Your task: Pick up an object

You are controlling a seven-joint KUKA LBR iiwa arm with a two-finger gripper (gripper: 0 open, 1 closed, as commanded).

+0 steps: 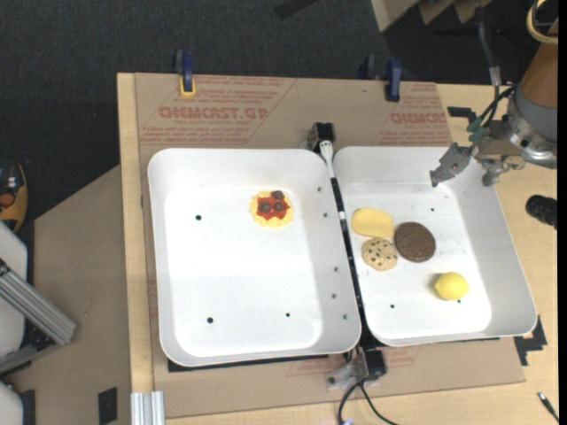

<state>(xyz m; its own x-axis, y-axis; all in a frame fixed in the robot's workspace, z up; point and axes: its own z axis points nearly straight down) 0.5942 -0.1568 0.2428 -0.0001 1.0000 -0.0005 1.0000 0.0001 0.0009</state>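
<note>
In the right bin [496, 237] lie a pale yellow lump [372, 222], a dark brown round cookie [415, 242], a chocolate-chip cookie [380, 255] and a small yellow lemon-like piece [451, 285]. The left bin [177, 264] holds a small round tart with red and dark topping [273, 208]. My gripper [467, 170] hangs over the far right corner of the right bin, well up and to the right of the food pieces. Its two fingers [444, 168] are spread apart with nothing between them.
The bins sit on a brown board [266, 104] held by two blue clamps [184, 65] at the far edge. A black divider bracket [322, 136] stands between the bins. Cables run off the front edge [363, 379].
</note>
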